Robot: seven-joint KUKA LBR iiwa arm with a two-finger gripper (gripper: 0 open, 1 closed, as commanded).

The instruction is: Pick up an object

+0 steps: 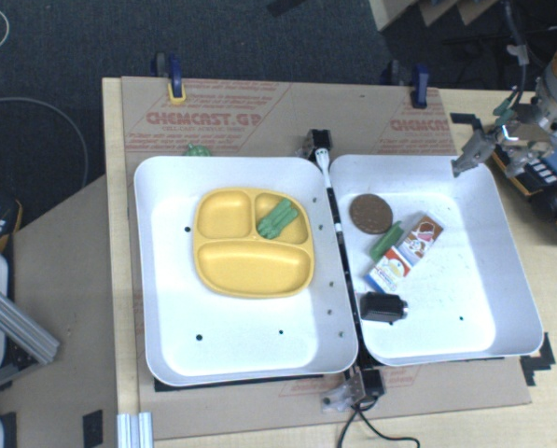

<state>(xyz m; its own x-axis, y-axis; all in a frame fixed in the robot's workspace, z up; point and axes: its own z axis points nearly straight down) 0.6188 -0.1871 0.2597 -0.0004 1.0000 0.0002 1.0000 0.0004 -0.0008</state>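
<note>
A: From the camera above the bench, where is the gripper (pixel 472 154)?

B: At the far right corner of the right bin (pixel 465 329), just over its rim, with the arm's wrist behind it at the frame edge. I can make out grey prongs, but whether they stand apart or together I cannot tell. Nothing shows between them.

A: And the things it could take?

B: All well apart from it, toward the right bin's left side: a brown round disc (pixel 370 213), a small carton (pixel 406 251) lying flat, a green piece (pixel 385 242) touching the carton's upper left edge, and a black block (pixel 384 307) near the bin's front. The left bin (pixel 166 325) holds a yellow divided plate (pixel 250 264) with a green pickle-like toy (pixel 276 218) in its upper right compartment.

A: What could spoil a try?

B: I'd guess the crowding. The green piece and carton touch, so a closing finger may land on both and push one aside. The disc looks flat and could slip away. Descending near the rim risks striking the bin wall.
</note>
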